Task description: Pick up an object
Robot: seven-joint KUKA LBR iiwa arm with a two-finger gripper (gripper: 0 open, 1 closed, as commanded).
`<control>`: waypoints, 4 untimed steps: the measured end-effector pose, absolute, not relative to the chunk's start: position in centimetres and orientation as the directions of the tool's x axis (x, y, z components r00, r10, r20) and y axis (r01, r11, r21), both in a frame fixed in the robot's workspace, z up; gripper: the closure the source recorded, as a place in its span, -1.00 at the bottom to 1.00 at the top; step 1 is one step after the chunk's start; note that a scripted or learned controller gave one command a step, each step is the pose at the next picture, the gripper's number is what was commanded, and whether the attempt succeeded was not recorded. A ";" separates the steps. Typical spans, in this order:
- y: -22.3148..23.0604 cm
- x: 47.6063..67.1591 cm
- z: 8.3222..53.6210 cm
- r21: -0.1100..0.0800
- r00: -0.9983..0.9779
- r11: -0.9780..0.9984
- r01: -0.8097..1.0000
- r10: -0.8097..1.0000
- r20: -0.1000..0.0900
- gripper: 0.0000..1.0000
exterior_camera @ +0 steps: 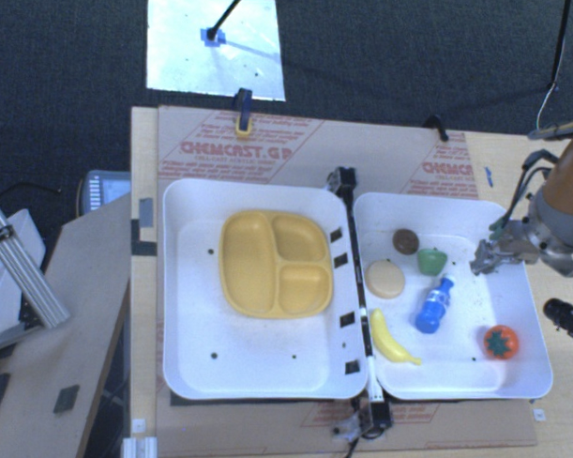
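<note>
1. the pincer (481, 261) hung over the right bin (523, 321), near that bin's far right side, at the end of the grey arm (561, 200) that reached in from the right. it was small and partly blurred, so i could not tell how it stood, and nothing could be seen in its hold.
2. closest to the pincer, just to its left, lay a green pepper (432, 261); past that, further left, a brown ball (405, 241).
3. below the pincer and a little left stood a blue bottle (434, 306), lying tilted on the bin floor.
4. below the pincer and slightly right, near the bin's front corner, sat an orange tomato (499, 342).
5. further left and lower than the pincer lay a pale round biscuit (386, 278), and below that a banana (392, 338) against the bin's left wall.
6. well to the left of the pincer, in the left bin (186, 295), rested a yellow divided plate (274, 264).
7. as a judgement of progress: nothing was lifted yet; every object lay on a bin floor. choosing a target, descending, closing and raising were all left to do. the green pepper looked the nearest candidate.
</note>
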State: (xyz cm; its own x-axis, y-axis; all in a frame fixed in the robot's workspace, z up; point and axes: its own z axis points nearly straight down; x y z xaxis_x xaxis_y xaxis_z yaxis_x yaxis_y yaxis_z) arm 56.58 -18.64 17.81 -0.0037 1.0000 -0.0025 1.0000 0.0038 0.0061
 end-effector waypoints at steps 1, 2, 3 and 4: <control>-18.7 56.7 23.2 0.006 -0.004 0.004 1.000 1.000 -0.002 1.00; -13.2 56.1 24.2 0.003 -0.009 0.009 1.000 1.000 0.001 1.00; -7.8 56.2 24.2 0.001 -0.007 0.007 1.000 1.000 0.000 1.00; -3.6 55.6 23.4 0.000 -0.008 0.008 1.000 1.000 0.001 1.00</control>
